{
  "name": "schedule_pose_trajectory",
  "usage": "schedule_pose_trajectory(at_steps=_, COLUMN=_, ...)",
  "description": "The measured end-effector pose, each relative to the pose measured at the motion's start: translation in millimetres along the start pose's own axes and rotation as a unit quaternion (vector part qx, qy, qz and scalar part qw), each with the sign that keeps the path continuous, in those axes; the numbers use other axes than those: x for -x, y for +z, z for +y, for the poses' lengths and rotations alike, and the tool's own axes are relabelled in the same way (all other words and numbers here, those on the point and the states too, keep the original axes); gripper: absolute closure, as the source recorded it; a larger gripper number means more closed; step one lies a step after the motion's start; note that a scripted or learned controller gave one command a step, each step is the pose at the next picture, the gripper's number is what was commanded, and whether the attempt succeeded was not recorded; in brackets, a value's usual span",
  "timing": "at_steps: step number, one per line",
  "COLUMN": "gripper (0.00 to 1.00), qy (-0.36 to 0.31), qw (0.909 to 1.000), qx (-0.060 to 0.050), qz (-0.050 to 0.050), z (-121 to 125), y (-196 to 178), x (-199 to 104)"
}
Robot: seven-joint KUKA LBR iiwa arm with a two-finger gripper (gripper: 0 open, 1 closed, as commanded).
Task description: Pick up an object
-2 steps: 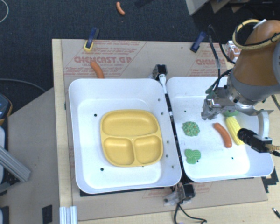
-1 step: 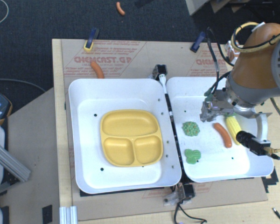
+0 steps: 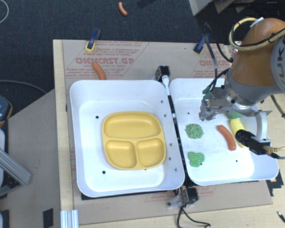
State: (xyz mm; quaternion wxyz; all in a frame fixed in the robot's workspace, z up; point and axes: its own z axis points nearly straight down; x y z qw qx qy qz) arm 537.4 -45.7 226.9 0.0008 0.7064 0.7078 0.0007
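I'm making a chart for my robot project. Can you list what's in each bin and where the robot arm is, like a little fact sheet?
left bin: yellow divided plate, three compartments
right bin: two green food pieces, orange sausage, yellow piece
robot arm: reaching in over the right bin's far end
gripper: low over the right bin, above the upper green piece
held object: none visible
outside the bins: orange sausage on the cardboard, another on the dark floor

Right bin's crowded, left has room

Sausage (image 3: 226, 137) and green pieces (image 3: 194, 131) clutter mid-right; yellow tray (image 3: 133, 140) takes the left bin's center.
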Motion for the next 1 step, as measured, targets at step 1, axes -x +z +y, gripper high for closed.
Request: schedule_pose_trajectory(at_steps=1, gripper=1.0, qy=0.001, qw=1.0, qx=0.0, qz=0.0, z=3.5, y=-4.9, x=4.5)
